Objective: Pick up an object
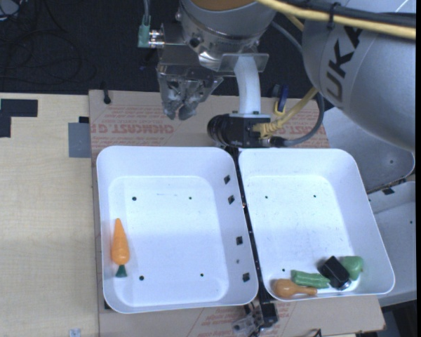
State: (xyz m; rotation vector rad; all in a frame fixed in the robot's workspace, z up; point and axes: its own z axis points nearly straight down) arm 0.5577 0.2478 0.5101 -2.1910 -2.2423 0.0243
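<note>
Camera view: a carrot (119,246) lies by the left bin's (161,161) left wall; green, black and orange items (323,278) cluster in the right bin (302,161). My gripper (184,104) hangs above, fingers drawn narrow, holding nothing.

A robotics lab: industrial arm (358,48) over twin white bins (105,188), loose cables (28,5), cardboard-topped bench (126,121).

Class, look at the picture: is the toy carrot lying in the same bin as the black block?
No. The toy carrot lies alone in the left bin, while the black block sits in the right bin.
</note>
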